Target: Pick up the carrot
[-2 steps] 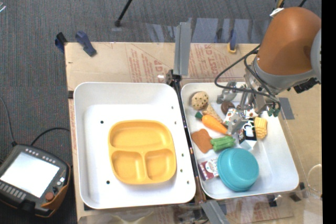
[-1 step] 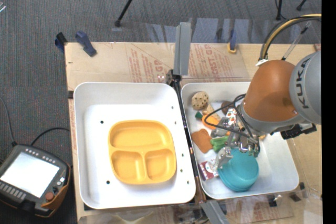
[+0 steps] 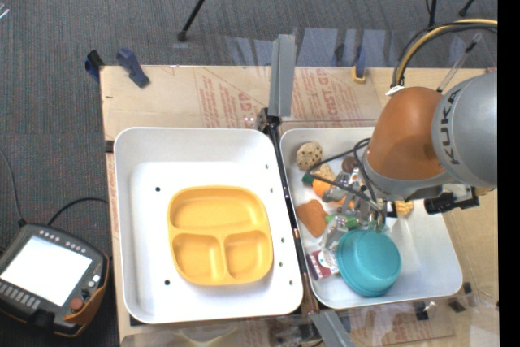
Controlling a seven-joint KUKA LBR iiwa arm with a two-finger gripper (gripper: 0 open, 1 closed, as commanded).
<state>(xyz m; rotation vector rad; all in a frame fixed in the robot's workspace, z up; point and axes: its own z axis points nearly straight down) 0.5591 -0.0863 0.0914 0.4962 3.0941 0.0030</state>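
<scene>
The carrot (image 3: pixel 322 188) is a small orange piece with a green top, lying in the left part of the right bin (image 3: pixel 431 272). My gripper (image 3: pixel 354 206) hangs low over the middle of that bin, just right of the carrot and very close to it. The grey and orange wrist above covers much of the gripper. I see nothing clearly held between its fingers.
A larger orange wedge-shaped food piece (image 3: pixel 311 217) lies just below the carrot. A cookie (image 3: pixel 309 153) sits at the bin's back left. A teal bowl (image 3: pixel 370 262) and a red packet (image 3: pixel 323 262) lie toward the front. The left bin (image 3: pixel 138 175) holds a yellow divided plate (image 3: pixel 219 236).
</scene>
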